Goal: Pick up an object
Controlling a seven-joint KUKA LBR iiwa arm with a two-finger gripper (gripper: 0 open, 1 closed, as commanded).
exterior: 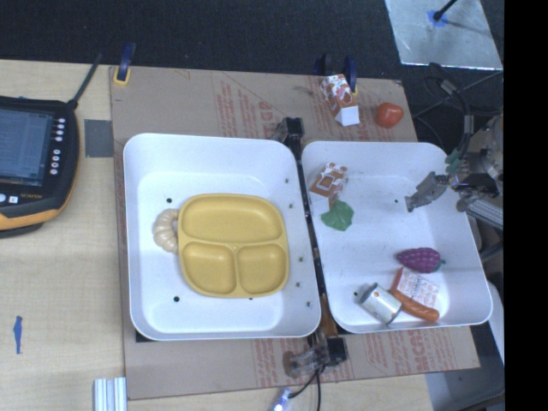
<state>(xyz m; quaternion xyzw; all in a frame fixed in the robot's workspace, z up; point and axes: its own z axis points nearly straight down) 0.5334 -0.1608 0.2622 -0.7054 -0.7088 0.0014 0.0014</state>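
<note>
The grey two-finger gripper [425, 192] hovers over the right white bin [377, 165], holding nothing; whether it is parted, I cannot tell; the purple grape bunch [419, 259] lies nearer.

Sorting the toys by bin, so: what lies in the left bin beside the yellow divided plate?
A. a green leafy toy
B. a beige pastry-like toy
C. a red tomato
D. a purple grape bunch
B: the beige pastry-like toy rests against the left edge of the yellow divided plate in the left bin.
</note>
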